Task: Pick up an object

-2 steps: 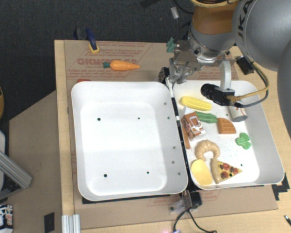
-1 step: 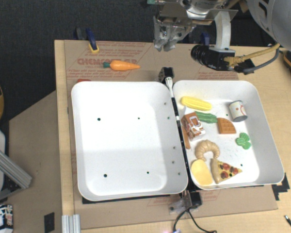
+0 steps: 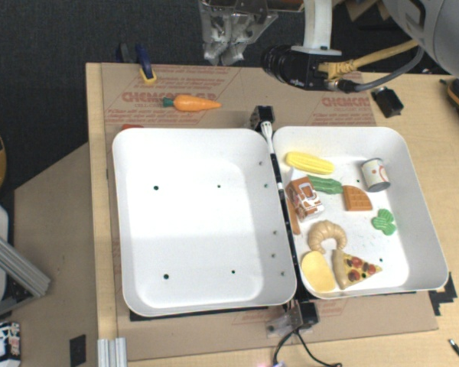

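A: Camera view first — what is the surface?

B: A cardboard-covered desk [image 3: 76,205] on dark carpet, bearing two shallow white bins side by side. The left bin [image 3: 138,281] holds nothing; the right bin [image 3: 421,228] holds toy food: a corn cob [image 3: 309,162], a green pod [image 3: 323,185], a small can [image 3: 375,174], a toast slice [image 3: 357,199], a croissant [image 3: 327,235], a pizza slice [image 3: 354,268].

A: And the gripper?

B: The gripper [image 3: 228,33] hangs at the top, beyond the desk's far edge, well apart from both bins. Nothing sits between its fingers; how wide they stand, I cannot tell.

A: Anything near the edges?

B: A toy carrot [image 3: 193,104] lies on the cardboard just behind the left bin.
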`<action>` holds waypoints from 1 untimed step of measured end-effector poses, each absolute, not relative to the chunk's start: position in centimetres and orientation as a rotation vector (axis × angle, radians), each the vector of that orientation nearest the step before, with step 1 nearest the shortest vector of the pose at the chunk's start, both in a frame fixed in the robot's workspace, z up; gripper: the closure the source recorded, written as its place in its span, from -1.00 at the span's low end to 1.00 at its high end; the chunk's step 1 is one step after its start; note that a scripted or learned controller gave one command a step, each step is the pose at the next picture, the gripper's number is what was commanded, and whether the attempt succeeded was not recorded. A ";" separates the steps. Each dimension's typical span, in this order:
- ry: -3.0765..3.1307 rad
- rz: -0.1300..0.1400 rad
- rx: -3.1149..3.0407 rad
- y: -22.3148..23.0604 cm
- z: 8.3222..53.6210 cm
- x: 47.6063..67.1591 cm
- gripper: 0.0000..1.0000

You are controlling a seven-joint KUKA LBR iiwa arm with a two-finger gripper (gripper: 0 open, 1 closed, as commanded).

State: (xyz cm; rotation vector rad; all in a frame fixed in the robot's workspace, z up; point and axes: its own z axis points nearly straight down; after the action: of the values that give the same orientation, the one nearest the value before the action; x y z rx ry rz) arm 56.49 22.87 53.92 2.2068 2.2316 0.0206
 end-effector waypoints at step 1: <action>2.223 0.000 2.220 22.3 53.3 56.7 -1.00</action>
State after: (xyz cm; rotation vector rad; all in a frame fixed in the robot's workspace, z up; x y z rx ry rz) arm 56.69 22.31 53.26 2.2197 2.2229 0.0002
